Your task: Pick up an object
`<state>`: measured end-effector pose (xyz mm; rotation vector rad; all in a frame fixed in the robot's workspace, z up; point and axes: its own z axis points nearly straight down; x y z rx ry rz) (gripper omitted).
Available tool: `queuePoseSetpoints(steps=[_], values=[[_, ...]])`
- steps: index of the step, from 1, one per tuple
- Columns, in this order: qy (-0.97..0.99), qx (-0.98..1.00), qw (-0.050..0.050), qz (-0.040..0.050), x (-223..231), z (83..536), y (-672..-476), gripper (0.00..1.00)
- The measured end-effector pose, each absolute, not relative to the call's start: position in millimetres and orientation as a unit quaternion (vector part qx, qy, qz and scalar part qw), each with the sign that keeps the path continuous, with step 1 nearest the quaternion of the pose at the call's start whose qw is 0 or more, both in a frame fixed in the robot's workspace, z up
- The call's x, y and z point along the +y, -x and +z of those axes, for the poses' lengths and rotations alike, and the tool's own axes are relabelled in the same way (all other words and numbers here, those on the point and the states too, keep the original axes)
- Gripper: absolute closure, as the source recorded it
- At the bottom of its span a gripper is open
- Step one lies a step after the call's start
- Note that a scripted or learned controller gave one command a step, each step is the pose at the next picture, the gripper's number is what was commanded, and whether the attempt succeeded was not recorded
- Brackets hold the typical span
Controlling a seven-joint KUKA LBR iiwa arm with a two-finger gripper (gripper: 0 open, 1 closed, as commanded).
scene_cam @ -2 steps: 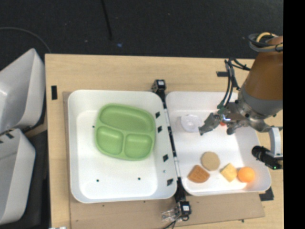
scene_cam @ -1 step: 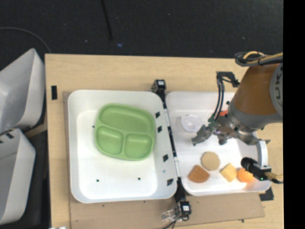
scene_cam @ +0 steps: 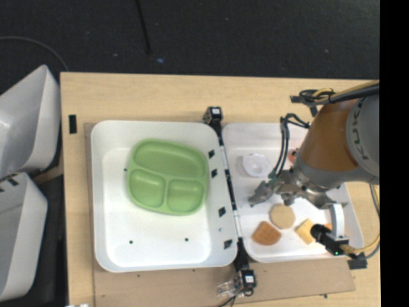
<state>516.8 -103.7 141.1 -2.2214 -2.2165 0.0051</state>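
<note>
Two shallow white bins sit side by side on the wooden tabletop; the right bin holds a round tan biscuit-like piece, with an orange-brown wedge at its seven o'clock, a yellow block at four, and a clear plastic lid at eleven. The pincer hangs just above the biscuit, at its eleven o'clock. Whether it is apart or together I cannot tell; the wrist hides much. A descent here may glance off the biscuit's edge, nudging it into its neighbours. The left bin carries a green divided plastic plate.
</note>
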Motion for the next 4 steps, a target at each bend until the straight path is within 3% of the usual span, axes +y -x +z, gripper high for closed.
queuePoseSetpoints(steps=[1,3,4], values=[[0.711,-0.704,-0.001,-0.0007,-105,155,-518.8,1.0],[0.706,-0.708,-0.003,-0.0019,-115,255,-514.9,1.0],[0.705,-0.71,-0.001,-0.0012,-75,259,-542.6,1.0]])
